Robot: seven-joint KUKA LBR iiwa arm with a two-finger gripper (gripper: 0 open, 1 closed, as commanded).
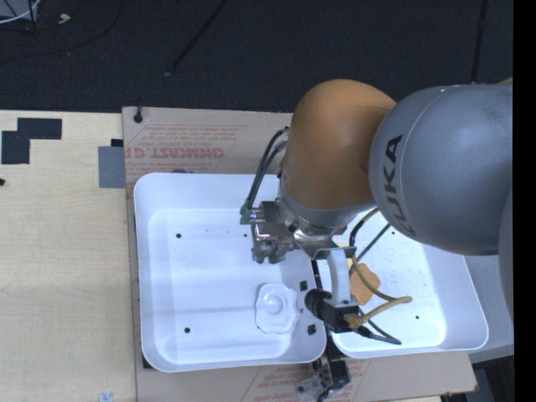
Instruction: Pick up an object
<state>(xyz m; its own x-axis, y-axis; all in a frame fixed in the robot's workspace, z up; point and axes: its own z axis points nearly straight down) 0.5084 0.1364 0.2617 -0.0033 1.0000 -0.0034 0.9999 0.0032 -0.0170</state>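
Single overhead view. Arm [419, 166] reaches in from the view's right, its orange band [335, 141] over the gap between the two bins.

- Claw [270, 245]: sits over the bin on the view's left [151, 266], near that bin's right-hand wall. The wrist hides it from above, so I cannot tell whether it is apart or together. Nothing visibly held.
- Translucent white plastic piece [276, 308]: lies on the floor of the same bin, in the near right corner, just below the claw in the view and apart from it.
- Orange-brown flat piece [365, 285]: lies in the bin on the view's right [452, 325], close to its left wall, partly covered by robot hardware.
- Both bins rest on a cardboard sheet [201, 145] with red print, which lies on the pale wooden surface [59, 266].
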